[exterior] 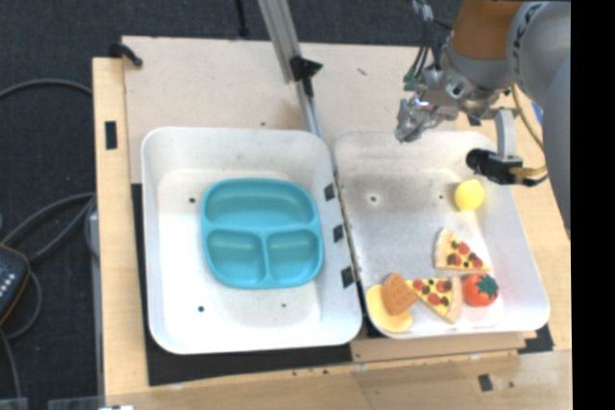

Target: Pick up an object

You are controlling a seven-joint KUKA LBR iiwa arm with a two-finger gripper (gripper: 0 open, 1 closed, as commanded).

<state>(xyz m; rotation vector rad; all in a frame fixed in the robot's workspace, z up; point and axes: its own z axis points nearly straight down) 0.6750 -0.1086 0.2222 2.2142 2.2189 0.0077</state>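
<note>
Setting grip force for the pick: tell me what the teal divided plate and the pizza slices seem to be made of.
Teal divided plate: likely molded plastic, smooth with a soft sheen, one even color. Pizza slices: probably toy plastic or rubber, judging by flat, saturated printed-looking toppings; the view cannot settle which.

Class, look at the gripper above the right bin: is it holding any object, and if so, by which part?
Nothing shows between the fingers of the gripper; it hangs above the right bin's far edge.

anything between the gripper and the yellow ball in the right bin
Nothing visible does. The two-finger gripper hovers over the far edge of the right white bin, and the small yellow ball lies nearer and to the right, with bare bin floor between. The pizza slices lie beyond it.
</note>
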